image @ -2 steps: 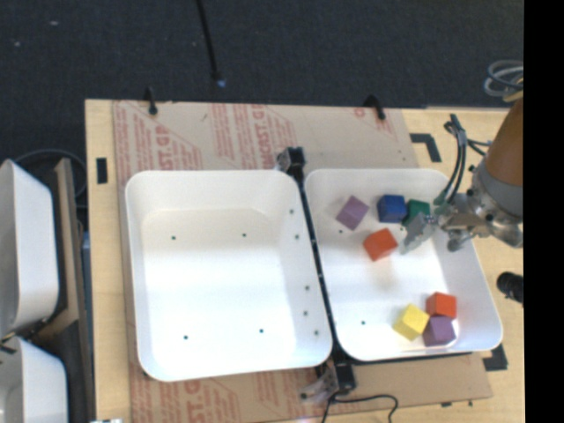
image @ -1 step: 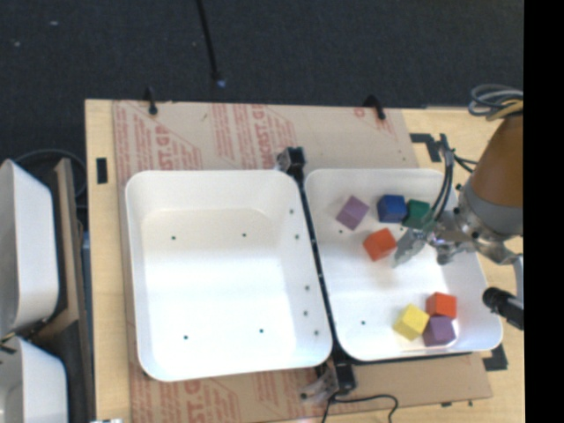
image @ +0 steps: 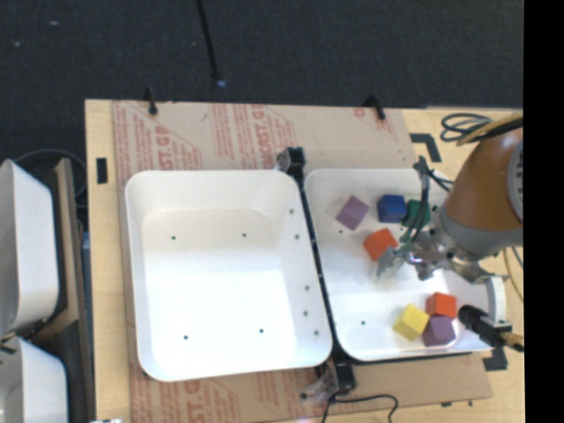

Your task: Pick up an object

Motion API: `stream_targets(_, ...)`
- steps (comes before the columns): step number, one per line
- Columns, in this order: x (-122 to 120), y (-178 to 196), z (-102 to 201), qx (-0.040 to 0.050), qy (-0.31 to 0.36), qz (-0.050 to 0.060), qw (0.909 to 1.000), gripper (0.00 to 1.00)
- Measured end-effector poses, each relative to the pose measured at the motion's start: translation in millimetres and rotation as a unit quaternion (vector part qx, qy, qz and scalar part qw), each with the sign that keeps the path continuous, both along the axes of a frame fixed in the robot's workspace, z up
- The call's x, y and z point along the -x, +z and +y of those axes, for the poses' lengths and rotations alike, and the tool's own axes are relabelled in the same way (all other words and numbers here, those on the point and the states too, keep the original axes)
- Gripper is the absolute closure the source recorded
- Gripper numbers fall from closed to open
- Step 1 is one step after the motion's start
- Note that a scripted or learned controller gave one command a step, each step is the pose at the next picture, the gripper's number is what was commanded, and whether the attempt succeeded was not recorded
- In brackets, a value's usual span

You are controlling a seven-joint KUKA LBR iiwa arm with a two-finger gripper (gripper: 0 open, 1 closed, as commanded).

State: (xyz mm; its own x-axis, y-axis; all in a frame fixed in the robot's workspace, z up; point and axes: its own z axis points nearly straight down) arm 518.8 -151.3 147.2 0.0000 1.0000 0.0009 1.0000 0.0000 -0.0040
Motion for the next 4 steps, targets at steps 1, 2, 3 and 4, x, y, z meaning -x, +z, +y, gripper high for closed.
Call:
stream_targets(1,-1,13,-1,0.0006,-0.001,-0.003,1.0,1.0)
stream_targets(2,-9,67,-9,0.0011,0.0,-0.005,1.0,1.0)
stream_targets(3,-10,105,-10,0.0009,0.0,-0.004,1.0,1.0)
stream_targets(4,-19,111,44,0.0,0.002,-0.003,1.0,1.0)
